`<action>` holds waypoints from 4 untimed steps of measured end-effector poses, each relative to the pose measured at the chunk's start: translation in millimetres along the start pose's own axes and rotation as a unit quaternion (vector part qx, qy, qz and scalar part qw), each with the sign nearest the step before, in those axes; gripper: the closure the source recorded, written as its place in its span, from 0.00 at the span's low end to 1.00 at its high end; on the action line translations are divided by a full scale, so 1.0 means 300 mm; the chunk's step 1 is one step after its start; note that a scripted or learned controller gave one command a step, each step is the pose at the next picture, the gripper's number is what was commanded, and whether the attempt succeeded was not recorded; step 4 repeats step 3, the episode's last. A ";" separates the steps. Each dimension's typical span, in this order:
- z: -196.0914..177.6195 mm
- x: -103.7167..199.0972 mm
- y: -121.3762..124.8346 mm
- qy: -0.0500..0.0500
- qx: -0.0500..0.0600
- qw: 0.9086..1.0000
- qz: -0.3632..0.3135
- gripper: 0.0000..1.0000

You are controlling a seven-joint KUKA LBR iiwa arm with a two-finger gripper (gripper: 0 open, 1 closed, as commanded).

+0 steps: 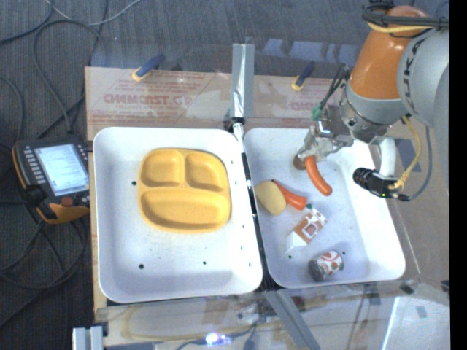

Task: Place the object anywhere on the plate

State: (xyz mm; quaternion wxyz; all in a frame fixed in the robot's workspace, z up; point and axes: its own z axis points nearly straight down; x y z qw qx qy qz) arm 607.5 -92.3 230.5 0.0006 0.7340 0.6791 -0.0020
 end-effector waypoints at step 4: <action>0.018 0.477 0.065 0.001 0.000 0.986 -0.169 0.00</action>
